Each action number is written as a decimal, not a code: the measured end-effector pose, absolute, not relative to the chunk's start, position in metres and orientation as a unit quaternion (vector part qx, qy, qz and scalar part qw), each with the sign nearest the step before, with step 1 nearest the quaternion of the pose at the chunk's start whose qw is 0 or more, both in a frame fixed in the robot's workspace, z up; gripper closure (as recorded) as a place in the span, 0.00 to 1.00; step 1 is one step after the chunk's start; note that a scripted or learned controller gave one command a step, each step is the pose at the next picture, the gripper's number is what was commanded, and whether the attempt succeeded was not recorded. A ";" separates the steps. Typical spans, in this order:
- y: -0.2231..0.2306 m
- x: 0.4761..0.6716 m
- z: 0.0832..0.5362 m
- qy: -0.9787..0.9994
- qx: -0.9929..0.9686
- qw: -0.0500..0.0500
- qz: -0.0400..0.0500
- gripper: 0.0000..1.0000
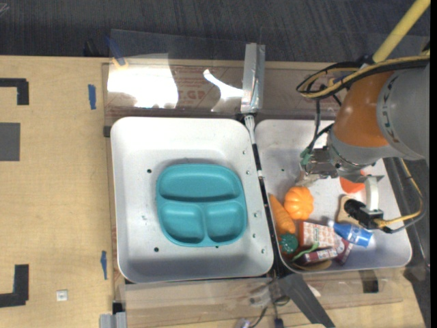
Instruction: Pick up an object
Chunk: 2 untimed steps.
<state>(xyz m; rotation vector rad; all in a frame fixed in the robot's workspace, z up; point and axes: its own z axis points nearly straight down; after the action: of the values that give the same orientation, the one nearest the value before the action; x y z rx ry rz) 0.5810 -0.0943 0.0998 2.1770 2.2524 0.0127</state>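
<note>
My gripper (311, 171) hangs over the right bin (276, 142), just above and to the right of a small orange pumpkin (298, 201). A carrot (280, 214) lies along the bin's left wall beside the pumpkin. Toward the front lie a red and white carton (318, 235), a blue bottle (353, 236), a green round thing (289, 243) and a dark red stick (319, 255). A red-orange thing (351, 182) shows partly under the wrist. Nothing shows between the gripper's tips.
The left bin (130, 149) holds a teal divided plate (201, 203) in its middle. A metal divider (252, 80) stands at the back between the bins. The grey arm with its orange band (365, 118) covers the right bin's back right part.
</note>
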 end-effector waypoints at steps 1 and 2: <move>-0.094 0.581 0.099 0.719 0.695 0.004 0.004 0.00; -0.094 0.574 0.088 0.713 0.701 0.002 0.002 0.00</move>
<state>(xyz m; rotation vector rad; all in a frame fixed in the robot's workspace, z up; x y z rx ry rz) 0.5737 -0.0937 0.0876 2.2008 2.2368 0.0070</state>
